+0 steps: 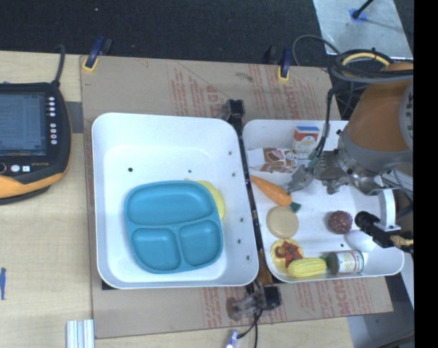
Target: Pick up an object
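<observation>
Holding: left bin (106,194) – blue tray (174,225) | right bin (259,133) – carrot (270,189), corn (307,268)

Orange carrot (270,189) flat, slantwise at the right bin's (393,269) left side

**A robot test bench in a lab**

This is a robotics lab, not a home or kitchen. A grey industrial arm with an orange band (375,125) reaches over a light wooden bench (38,267) covered by a brown cardboard sheet (168,85) held down with blue and yellow clamps (93,54). Two shallow white plastic bins (168,133) sit side by side on it, fixed together at black brackets. A black and orange handheld control pendant with a screen (23,140) lies at the left, its cable trailing off. Dark carpet (168,13) lies beyond the bench, and loose cables (313,46) loop near the arm's base.
</observation>
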Controlling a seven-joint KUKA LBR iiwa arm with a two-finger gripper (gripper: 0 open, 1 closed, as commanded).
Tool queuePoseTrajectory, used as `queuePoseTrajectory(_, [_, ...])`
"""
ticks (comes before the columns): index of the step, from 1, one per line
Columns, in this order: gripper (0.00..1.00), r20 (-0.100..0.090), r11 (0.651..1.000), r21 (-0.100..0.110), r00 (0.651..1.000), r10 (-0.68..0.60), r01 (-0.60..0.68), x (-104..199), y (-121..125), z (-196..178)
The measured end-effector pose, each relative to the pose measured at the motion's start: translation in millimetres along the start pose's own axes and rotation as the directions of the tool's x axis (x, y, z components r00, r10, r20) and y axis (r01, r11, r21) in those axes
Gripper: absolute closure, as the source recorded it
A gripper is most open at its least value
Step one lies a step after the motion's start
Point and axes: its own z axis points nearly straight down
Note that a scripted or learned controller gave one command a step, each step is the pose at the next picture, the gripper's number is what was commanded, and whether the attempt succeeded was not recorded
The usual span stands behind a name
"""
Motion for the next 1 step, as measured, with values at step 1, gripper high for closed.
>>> queuePoseTrajectory(1, [0.0, 0.0, 1.0, 0.0, 1.0, 0.001, -0.001, 14.2, -1.1, 64.9])
